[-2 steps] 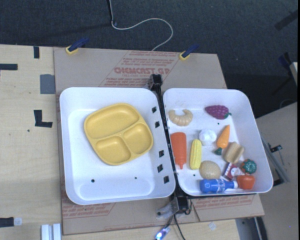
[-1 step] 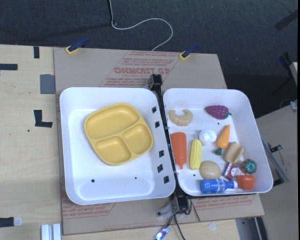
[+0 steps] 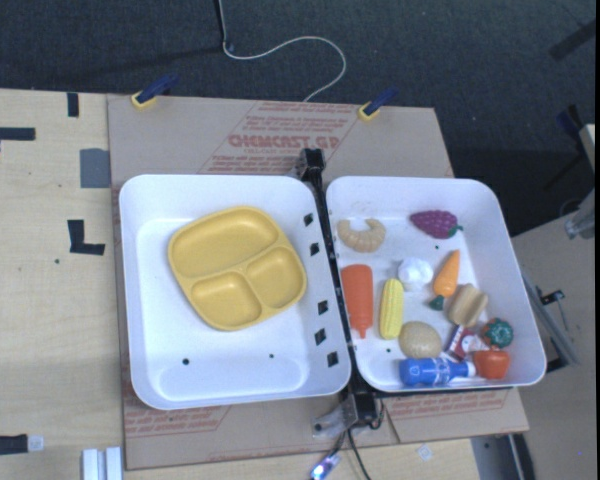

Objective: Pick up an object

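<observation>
The right bin holds several toy foods: a croissant, purple grapes, a long orange carrot, a yellow corn cob, a small orange carrot, a white piece, a bread roll, a potato, a blue bottle, a red tomato and a green-topped strawberry. The left bin carries a yellow divided plate.
The bins sit side by side on a cardboard sheet held by yellow and blue clips. A white cable loops behind the bins. The wooden bench extends to the left.
</observation>
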`<move>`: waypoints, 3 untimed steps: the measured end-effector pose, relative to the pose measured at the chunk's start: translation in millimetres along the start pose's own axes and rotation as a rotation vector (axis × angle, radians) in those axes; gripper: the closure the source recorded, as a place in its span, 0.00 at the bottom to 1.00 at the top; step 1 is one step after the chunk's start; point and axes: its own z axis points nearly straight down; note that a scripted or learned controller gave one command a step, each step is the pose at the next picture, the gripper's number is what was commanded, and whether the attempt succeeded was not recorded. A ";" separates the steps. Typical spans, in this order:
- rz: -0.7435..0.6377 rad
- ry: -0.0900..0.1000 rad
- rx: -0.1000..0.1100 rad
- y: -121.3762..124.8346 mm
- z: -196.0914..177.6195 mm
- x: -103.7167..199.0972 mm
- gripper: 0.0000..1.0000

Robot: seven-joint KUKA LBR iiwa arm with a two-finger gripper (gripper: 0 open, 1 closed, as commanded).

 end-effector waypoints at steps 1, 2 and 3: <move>-0.001 -0.002 -0.006 0.3 -30.0 -0.2 1.00; -0.002 -0.005 -0.012 0.1 -104.5 -0.3 1.00; 0.000 -0.001 -0.002 -0.1 -80.8 -0.2 1.00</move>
